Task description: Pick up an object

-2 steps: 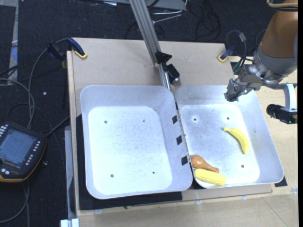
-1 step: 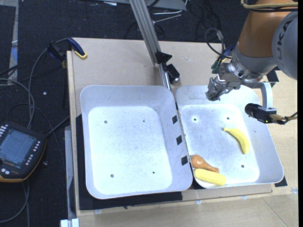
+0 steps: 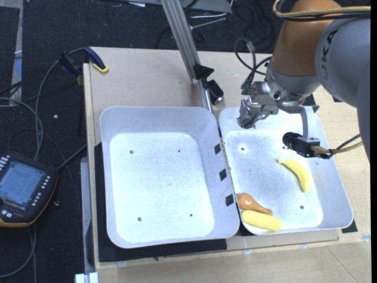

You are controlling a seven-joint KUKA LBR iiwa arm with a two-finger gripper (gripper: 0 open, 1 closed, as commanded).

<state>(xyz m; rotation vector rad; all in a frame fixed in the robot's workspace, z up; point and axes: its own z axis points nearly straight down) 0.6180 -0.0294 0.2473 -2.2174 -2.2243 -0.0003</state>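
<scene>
Over the far left corner of the right bin (image 3: 330, 217), the jaws (image 3: 247, 121) hang from the grey arm (image 3: 330, 46) with its orange band (image 3: 300, 34). From this slant it cannot be told whether the jaws are spread or pressed together, and nothing can be seen between them. They sit just above the bin's far rim, close to the ridge where the two bins meet.

The things to pick lie well apart from the jaws. A yellow banana (image 3: 296, 173) rests on the right bin's floor toward its right side, curved and lying flat. At the near left corner of that bin an ear of corn (image 3: 261, 220) lies along the near rim, and an orange-brown piece shaped like a drumstick (image 3: 253, 203) lies just beside it on its far side, the two seeming to touch. A black fitting with a cable (image 3: 297, 143) hangs beside the arm above the bin, just beyond the banana.

Bare speckled floor spreads between the jaws and the banana. The left bin (image 3: 112, 134) is wide, and its right rim overlaps the right bin's left rim. A metal rail (image 3: 185, 40) slants down to the far rim between the bins. The tan surface (image 3: 141, 75) lies open beyond the bins, with a clamp (image 3: 88, 61) at its far left corner.
</scene>
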